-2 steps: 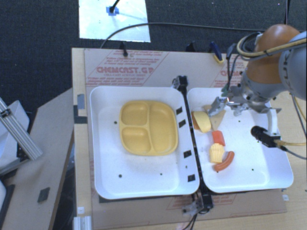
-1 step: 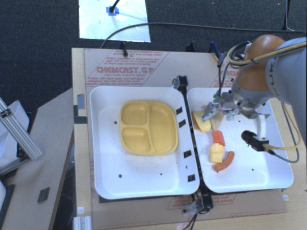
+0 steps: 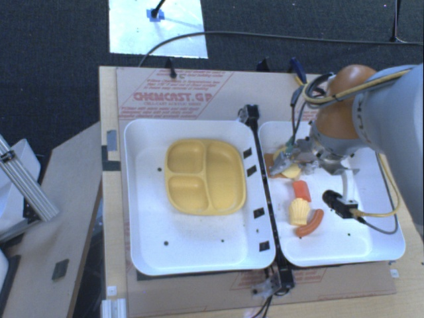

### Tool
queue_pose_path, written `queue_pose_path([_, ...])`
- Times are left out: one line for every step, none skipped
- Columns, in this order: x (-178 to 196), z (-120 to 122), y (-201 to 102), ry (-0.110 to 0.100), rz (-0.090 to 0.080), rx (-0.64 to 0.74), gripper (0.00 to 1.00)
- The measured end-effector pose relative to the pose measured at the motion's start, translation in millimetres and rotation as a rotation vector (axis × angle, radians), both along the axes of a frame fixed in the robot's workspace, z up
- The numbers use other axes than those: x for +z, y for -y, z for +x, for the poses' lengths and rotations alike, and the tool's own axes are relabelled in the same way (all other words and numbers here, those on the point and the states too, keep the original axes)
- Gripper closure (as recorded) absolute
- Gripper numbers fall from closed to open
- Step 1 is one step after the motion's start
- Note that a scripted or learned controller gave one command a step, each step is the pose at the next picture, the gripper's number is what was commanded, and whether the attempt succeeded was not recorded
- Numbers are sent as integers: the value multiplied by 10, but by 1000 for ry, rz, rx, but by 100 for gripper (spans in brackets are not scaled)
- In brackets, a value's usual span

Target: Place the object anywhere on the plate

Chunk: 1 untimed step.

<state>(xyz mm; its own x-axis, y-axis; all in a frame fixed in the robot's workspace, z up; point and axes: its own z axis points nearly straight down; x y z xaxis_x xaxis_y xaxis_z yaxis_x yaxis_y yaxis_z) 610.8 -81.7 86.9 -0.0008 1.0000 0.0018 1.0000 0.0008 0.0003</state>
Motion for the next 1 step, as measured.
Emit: queue_pose_path([131, 14, 5, 5, -2, 0, 100])
